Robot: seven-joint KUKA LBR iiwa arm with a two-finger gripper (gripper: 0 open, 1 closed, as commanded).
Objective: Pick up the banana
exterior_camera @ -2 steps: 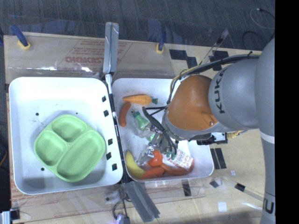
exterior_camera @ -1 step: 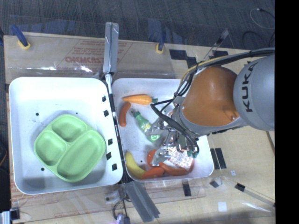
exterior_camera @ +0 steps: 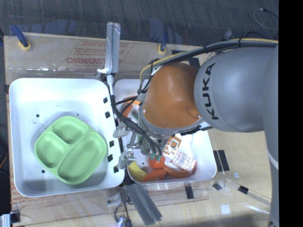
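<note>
Here, we see:
Arm [exterior_camera: 236,89]: over the right bin [exterior_camera: 208,167], wrist pointing down.
Gripper [exterior_camera: 137,156]: low in that bin; we cannot tell how its fingers stand.
Banana [exterior_camera: 136,170]: just below the fingertips, by the near wall.
Carrot [exterior_camera: 156,174]: right of the banana, touching it.
Carton [exterior_camera: 179,157]: right of the fingers.
Green tray [exterior_camera: 71,148]: in the left bin [exterior_camera: 28,93], well apart.

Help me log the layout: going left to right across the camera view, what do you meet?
Green divided plate → metal divider post → banana → carrot → printed snack packet.
</note>
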